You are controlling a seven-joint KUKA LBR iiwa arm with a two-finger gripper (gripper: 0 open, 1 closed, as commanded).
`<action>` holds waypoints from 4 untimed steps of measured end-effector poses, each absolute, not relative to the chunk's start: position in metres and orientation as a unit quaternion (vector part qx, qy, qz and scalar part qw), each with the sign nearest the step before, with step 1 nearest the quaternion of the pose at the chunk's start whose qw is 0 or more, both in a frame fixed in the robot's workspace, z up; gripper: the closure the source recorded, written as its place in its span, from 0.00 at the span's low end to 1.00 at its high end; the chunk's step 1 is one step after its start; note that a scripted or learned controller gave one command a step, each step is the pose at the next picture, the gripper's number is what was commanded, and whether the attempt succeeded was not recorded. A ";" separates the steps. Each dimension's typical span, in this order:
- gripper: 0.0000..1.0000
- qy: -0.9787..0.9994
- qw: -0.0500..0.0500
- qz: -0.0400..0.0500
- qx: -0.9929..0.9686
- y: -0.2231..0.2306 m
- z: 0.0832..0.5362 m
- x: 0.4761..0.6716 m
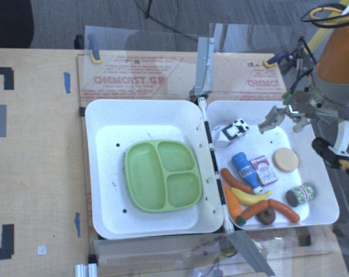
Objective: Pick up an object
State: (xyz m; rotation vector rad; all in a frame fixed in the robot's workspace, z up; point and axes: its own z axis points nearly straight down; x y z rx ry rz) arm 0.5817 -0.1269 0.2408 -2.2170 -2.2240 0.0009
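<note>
Objects crowd the right white bin [330, 212]: black-and-white cow toy [239, 127], blue bottle [244, 169], small red-and-white carton [263, 170], tan round disc [286, 160], yellow banana [250, 197], orange carrots [235, 182], red sausage [284, 210], brown donut [267, 216]. Grey two-finger gripper [284, 119] sits over the bin's far right part, fingers spread apart, nothing between them. Left white bin [105, 120] holds a green three-compartment plastic tray [162, 175].

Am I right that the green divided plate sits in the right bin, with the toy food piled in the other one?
Not quite. The green divided plate sits in the left bin, not the right. The toy food, such as the banana and blue bottle, lies in the right bin, as the camera view shows.
</note>
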 end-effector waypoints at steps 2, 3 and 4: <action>0.00 -0.701 -0.010 -0.009 -0.713 -0.114 0.096 0.546; 0.00 -0.745 -0.002 -0.001 -0.667 -0.189 0.091 0.618; 1.00 -0.744 -0.004 -0.002 -0.668 -0.190 0.102 0.619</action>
